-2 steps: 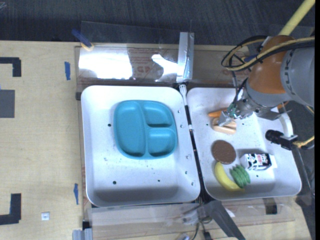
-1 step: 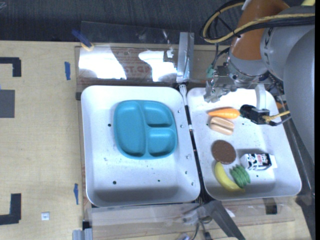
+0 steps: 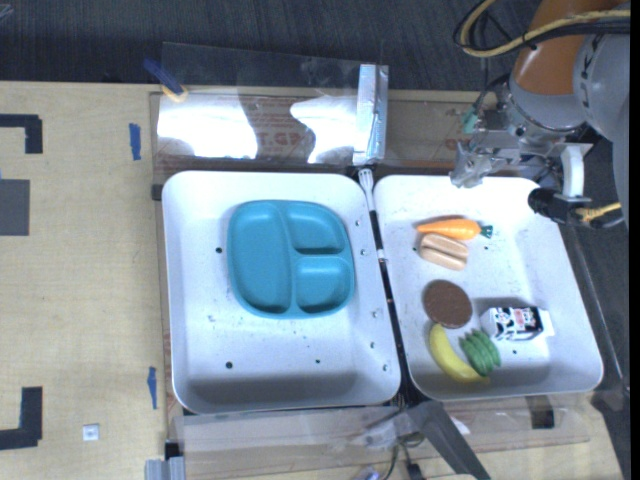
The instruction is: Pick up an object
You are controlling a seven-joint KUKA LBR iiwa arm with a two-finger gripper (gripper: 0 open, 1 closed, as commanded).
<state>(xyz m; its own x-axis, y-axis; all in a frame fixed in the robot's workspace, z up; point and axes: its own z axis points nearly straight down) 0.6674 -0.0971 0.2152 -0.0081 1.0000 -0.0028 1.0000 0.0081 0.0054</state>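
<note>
The right bin (image 3: 570,298) holds several items: an orange carrot (image 3: 452,229), a tan sausage-like piece (image 3: 443,252), a brown round disc (image 3: 448,303), a yellow banana (image 3: 449,355), a green vegetable (image 3: 481,352) and a small black-and-white carton (image 3: 516,322). My gripper (image 3: 470,171) hangs over the bin's far edge, above and behind the carrot, apart from every item. Nothing shows between its fingers.
The left bin (image 3: 190,298) carries a blue divided plate (image 3: 292,258). A clear plastic sheet (image 3: 265,118) stands behind the bins. Yellow cables (image 3: 500,13) loop off the arm at the upper right. The wooden bench (image 3: 70,288) lies to the left.
</note>
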